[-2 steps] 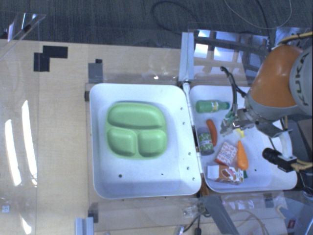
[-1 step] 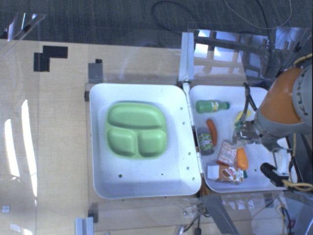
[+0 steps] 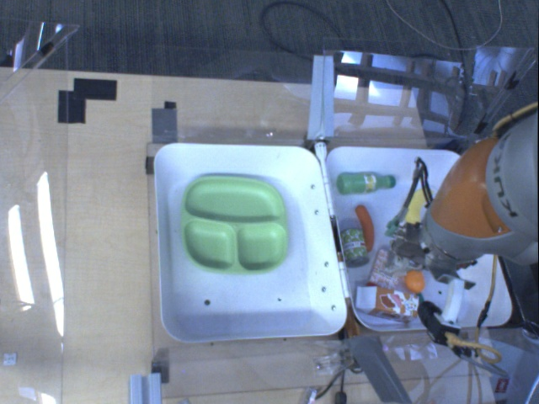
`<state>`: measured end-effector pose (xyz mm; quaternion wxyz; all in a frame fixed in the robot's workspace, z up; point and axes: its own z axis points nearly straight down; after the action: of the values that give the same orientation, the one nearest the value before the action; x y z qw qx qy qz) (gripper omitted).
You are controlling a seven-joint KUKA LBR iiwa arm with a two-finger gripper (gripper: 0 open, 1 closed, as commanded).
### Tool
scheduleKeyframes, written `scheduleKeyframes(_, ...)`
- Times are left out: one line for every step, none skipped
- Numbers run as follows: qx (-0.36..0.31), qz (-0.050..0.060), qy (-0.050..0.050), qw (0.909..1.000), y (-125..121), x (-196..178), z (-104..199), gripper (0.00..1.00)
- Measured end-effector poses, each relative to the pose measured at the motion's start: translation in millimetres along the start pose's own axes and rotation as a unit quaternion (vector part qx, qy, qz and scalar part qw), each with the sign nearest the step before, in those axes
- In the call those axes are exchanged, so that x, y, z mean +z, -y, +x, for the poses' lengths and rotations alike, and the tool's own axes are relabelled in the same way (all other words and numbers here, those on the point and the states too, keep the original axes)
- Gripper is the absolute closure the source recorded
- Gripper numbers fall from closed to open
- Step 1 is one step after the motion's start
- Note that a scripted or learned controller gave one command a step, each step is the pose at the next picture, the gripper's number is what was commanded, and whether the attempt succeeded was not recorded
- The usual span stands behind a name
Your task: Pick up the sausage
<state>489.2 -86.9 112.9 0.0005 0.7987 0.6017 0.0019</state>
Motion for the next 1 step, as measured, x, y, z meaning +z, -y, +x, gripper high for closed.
scheduleKeyframes(0.027,0.0,0.0,0.9996,-0.7,-70.5,81.2,1.0)
